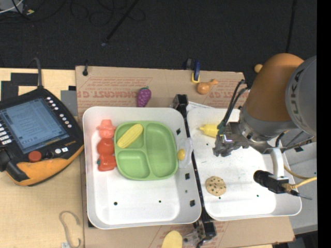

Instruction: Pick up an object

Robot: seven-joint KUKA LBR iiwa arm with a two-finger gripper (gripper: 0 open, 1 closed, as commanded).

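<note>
My gripper (222,149) hangs over the left part of the right bin (258,208), pointing down and left. Just above it lies a yellow object (209,130), close to the gripper but not held. A round cookie (215,185) rests on the bin floor below the gripper, apart from it. In the left bin (134,211) a green divided plate (155,161) carries a yellow corn cob (129,135). A red toy figure (106,146) lies along the plate's left side. A small yellow piece (181,154) sits at the plate's right rim.
Behind the bins, purple grapes (144,96) and an orange pear-shaped toy (206,87) lie on cardboard. A teach pendant (36,133) rests on the bench at left. Another yellow toy (172,238) sits at the front edge.
</note>
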